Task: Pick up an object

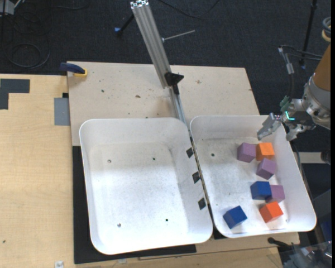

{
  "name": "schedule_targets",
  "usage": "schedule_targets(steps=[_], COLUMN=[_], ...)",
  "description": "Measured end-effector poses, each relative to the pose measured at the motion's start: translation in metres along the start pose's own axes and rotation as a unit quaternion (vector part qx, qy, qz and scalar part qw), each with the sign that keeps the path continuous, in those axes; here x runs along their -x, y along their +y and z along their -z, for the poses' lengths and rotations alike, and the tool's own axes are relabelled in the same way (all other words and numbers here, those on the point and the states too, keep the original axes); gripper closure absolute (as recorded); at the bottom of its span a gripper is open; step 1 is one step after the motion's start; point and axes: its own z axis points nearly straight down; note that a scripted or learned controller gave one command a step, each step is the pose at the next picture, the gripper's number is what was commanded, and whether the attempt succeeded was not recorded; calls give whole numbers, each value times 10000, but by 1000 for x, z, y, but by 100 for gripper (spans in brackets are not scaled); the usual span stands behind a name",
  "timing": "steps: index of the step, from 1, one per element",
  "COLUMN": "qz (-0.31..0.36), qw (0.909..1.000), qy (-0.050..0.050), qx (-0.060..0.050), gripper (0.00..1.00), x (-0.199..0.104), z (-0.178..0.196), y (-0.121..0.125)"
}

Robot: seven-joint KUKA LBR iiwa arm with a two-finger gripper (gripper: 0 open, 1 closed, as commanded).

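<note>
The right bin holds several small cubes. A purple cube and an orange cube sit side by side near the bin's far right. Below them lie a second purple cube, a blue cube, a third purple cube, a red-orange cube and another blue cube. My gripper hangs over the bin's far right rim, just above and right of the orange cube. Its fingers are spread open with nothing between them.
The left bin stands beside the right one, their walls meeting at the middle, where small black clips sit. A slanted metal bar rises behind the bins. A blue clamp lies at the board's far left corner.
</note>
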Motion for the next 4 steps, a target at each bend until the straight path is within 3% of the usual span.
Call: schedule_targets(steps=[1, 3, 4], qz=[4, -11, -12], qw=[10000, 10000, 10000], qy=[-5, 5, -4], qx=[20, -13, 24], gripper=[0, 0, 0], x=[0, -3, 0], z=[2, -106, -152], y=[1, 0, 4])
